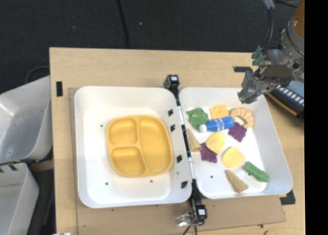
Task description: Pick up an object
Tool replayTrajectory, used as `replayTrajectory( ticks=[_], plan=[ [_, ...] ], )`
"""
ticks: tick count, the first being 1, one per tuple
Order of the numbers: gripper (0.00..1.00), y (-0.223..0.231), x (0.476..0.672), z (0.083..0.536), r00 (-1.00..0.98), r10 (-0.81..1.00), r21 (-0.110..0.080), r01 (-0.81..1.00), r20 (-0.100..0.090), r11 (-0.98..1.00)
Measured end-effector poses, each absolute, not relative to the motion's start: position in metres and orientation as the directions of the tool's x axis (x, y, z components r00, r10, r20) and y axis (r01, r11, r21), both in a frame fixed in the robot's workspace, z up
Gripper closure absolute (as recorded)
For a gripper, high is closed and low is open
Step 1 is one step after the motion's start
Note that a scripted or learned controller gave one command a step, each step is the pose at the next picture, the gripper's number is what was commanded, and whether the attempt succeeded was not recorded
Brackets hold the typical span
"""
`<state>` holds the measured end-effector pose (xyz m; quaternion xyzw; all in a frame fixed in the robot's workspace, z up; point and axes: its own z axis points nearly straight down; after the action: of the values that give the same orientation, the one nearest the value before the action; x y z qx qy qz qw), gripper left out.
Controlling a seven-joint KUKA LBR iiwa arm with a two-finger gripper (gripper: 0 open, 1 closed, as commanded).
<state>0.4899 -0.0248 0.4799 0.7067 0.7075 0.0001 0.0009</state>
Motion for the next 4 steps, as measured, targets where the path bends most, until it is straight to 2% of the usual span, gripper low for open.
replayTrajectory(
  ticks=[1,3,4],
  plan=[
    [1.0,0.015,0.49,0.492,-0.003,1.0,0.001,1.0,-0.001,0.003],
    [1.0,-0.08,0.49,0.461,0.0,1.0,0.001,1.0,-0.002,0.0],
    [1.0,-0.098,0.49,0.45,0.0,1.0,0.001,1.0,-0.002,0.0]
  ],
)
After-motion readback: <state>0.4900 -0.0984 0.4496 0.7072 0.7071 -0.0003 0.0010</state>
